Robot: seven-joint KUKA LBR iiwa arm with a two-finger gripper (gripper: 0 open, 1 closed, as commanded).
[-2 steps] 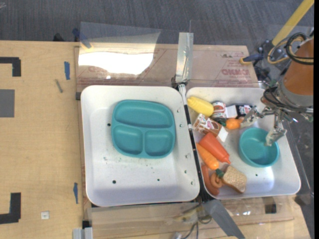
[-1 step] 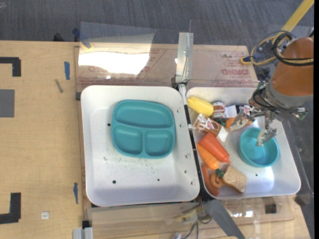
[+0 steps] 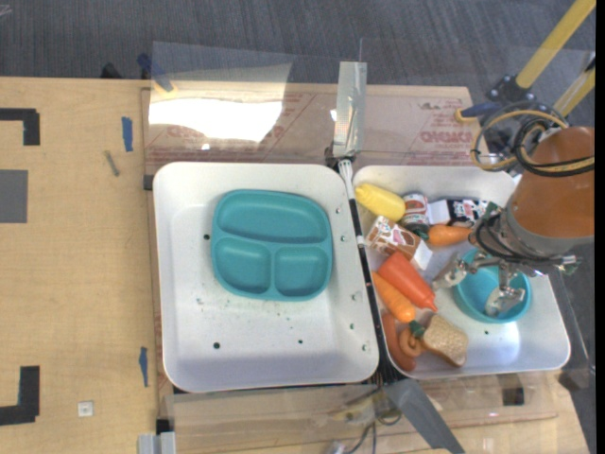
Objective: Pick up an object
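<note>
My gripper hangs low over the right bin, under the arm's orange band. Its two metal fingers stand apart, open, straddling a small blue bowl with nothing gripped between them. To the gripper's left lies a heap of toy food: a yellow piece, a red-and-white carton, two orange carrots, a slice of bread and a red piece. A small orange piece and a black-and-white item lie just behind the gripper.
The left bin holds a teal divided plate. A ridge separates the two bins. Cables and yellow bars stand behind the arm at the top right. Wooden bench extends to the left.
</note>
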